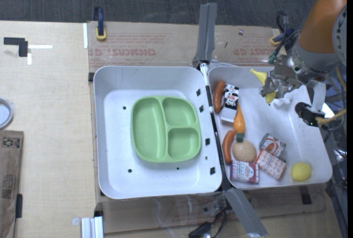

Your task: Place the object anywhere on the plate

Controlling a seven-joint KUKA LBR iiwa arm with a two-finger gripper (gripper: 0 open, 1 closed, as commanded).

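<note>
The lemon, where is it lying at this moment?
In the camera view the lemon lies in the right bin, in its near right corner, just right of a red and white carton and far from the green plate in the left bin.

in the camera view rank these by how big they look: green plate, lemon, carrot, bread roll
1. green plate, by far the largest
2. bread roll
3. carrot and lemon: too alike to rank; the carrot is longer, the lemon rounder

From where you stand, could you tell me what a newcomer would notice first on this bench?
Probably the green divided plate, alone in the middle of the left bin. Next, the right bin, crowded with toy food: a carrot, a lemon, small cartons. Above its far corner hangs the gripper, with something yellow at it.
</note>
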